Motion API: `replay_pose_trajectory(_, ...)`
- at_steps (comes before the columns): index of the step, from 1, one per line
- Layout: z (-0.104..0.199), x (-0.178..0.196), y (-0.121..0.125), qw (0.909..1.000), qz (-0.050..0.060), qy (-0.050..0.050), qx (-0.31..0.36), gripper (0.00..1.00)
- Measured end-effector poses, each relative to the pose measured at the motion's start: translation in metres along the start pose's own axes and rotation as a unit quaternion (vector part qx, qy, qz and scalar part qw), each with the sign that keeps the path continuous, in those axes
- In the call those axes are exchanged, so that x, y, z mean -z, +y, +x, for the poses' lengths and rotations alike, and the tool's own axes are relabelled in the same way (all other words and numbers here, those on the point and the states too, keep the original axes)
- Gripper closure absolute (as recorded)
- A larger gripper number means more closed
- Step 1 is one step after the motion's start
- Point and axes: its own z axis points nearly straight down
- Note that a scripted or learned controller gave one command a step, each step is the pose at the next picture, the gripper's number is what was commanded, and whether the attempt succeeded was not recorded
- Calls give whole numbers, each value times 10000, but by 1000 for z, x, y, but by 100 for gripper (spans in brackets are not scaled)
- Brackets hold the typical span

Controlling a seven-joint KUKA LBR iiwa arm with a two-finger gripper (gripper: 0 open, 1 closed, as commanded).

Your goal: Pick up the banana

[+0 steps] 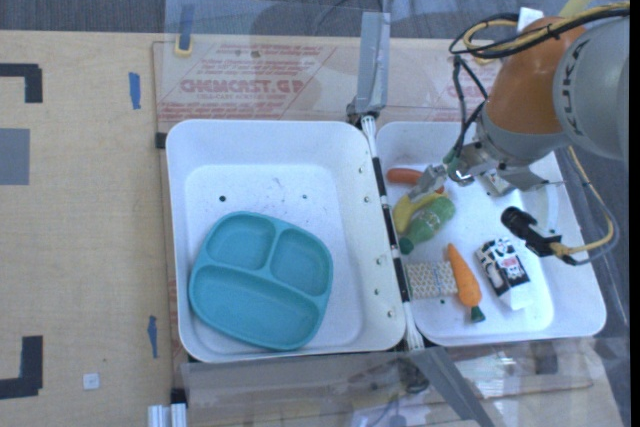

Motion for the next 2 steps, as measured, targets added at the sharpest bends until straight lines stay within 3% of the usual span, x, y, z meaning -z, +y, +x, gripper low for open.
replay_pose_trajectory(1, 19, -17, -56, 9930, 82, 5, -1176, 0)
replay_pose_trajectory(2, -6, -18, 10, 9972, 149, 23, -736, 0)
